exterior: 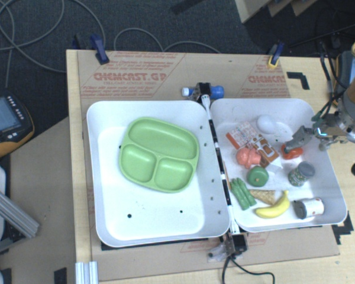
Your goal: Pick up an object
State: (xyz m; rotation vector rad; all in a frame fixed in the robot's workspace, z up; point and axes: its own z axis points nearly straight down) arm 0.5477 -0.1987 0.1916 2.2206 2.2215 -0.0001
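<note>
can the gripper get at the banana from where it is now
Probably yes. The gripper sits over the right bin's far side, and the banana lies uncovered near the front rim. Only a small white bottle crowds it, and nothing lies on top.

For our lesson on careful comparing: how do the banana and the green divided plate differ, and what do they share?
The banana is yellow; the green divided plate is pale green.
The banana is a small, curved, solid piece; the plate is far larger, broad and flat, with three hollow compartments.
The banana lies in the right bin crowded among other items; the plate lies alone in the left bin.
Both rest in a white bin, apart from the gripper.
</note>
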